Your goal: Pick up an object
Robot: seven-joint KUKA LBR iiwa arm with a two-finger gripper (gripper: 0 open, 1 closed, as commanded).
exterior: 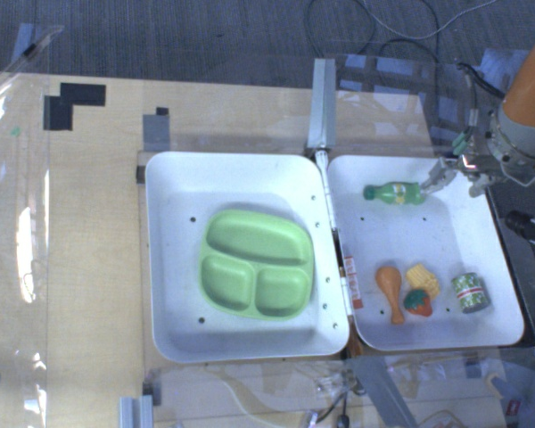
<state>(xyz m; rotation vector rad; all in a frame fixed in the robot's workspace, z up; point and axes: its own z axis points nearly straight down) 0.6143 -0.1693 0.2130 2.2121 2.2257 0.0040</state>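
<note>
We see the gripper point(456, 173) poised over the far right corner of the right bin point(508, 333), and the thing lying nearest it is the green bottle point(394, 193), so we take that bottle as the likeliest target. The relation that matters is this: the bottle lies just to the left of the fingers as the camera sees it, close beside them but apart, with its long axis running roughly left to right across the bin, one end pointing towards the gripper. We judge that a grasp would need the fingers to straddle the bottle across its narrow width, so the gripper must shift leftward along that axis and come down. The fingers look spread a little with nothing between them, though at this size we cannot tell their gap for certain. Well apart, near the bin's front edge, sit a wooden-looking drumstick point(390, 291), a yellow piece point(422, 279), a small red piece point(417, 301) and a small can point(470, 292). The left bin point(174, 239) holds a green divided tray point(256, 263).
</note>
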